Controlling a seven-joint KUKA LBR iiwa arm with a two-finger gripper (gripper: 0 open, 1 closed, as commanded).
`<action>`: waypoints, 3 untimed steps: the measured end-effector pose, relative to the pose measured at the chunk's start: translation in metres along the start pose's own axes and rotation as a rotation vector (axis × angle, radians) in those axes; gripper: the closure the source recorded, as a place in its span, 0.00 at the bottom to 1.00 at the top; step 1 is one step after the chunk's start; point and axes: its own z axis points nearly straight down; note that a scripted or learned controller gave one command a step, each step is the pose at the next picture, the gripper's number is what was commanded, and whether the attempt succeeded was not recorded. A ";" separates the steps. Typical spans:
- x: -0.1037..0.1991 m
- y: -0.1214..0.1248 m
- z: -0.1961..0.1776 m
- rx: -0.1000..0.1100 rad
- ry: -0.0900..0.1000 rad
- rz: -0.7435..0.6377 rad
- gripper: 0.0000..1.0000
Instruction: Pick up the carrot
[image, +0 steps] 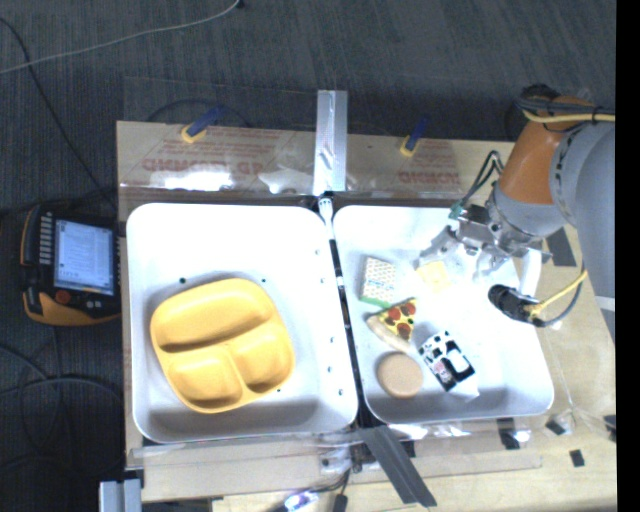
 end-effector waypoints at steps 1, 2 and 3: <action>-0.014 0.048 -0.051 -0.004 -0.003 0.242 0.00; -0.014 0.048 -0.058 0.001 -0.009 0.239 1.00; -0.017 0.048 -0.176 -0.004 -0.003 0.203 1.00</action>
